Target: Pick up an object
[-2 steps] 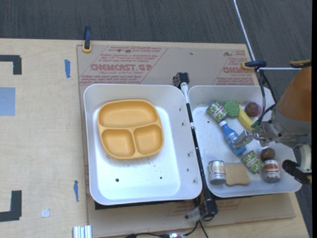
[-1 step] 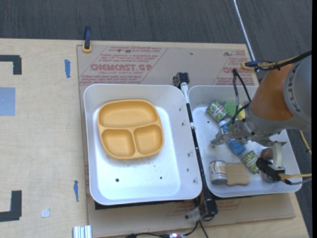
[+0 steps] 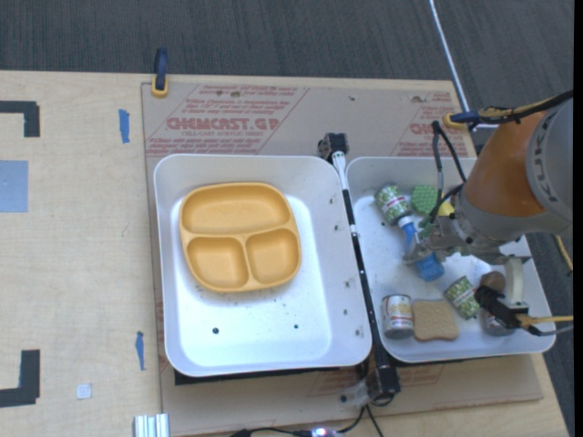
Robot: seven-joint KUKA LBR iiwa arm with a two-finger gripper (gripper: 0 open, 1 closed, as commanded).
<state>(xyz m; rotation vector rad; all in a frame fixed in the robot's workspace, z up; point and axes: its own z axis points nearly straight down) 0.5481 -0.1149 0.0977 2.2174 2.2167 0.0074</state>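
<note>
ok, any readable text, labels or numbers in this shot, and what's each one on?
"CHEMCAST GP": large red print on the brown protective sheet behind the left bin, read through some blur.
Small red lines around it, and the repeat print at the sheet's right end: too blurred to read.
Labels on the cans in the right bin: too small to read.

Dark carpet floor [image 3: 273, 16], wooden bench [image 3: 64, 244]

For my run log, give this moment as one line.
stage: reaching | grey-and-orange arm's gripper: low in right white bin, over blue object | grasp: unconfirmed
</note>
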